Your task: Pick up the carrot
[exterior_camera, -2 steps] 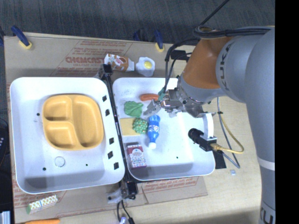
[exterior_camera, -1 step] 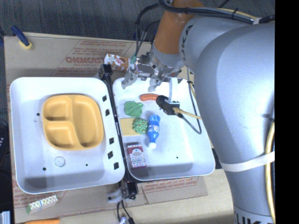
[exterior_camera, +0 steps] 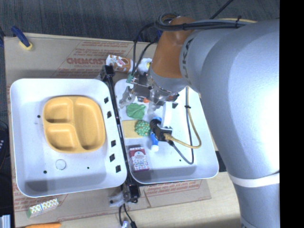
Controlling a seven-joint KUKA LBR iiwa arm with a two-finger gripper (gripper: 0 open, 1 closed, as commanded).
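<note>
the gripper (exterior_camera: 137, 93) is down low in the right bin (exterior_camera: 199, 163), by the green leafy toy (exterior_camera: 136, 110). i cannot tell its state. i can't pick out the carrot; the arm (exterior_camera: 228, 80) may hide it.

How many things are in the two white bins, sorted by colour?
Yellow: 1, the divided plate in the left bin.
Green: 2, a leafy piece and a bumpy round one in the right bin.
Red: 1, a small box in the right bin.
Total: 4 that I can tell apart. The arm and its end effector cover part of the right bin.
</note>
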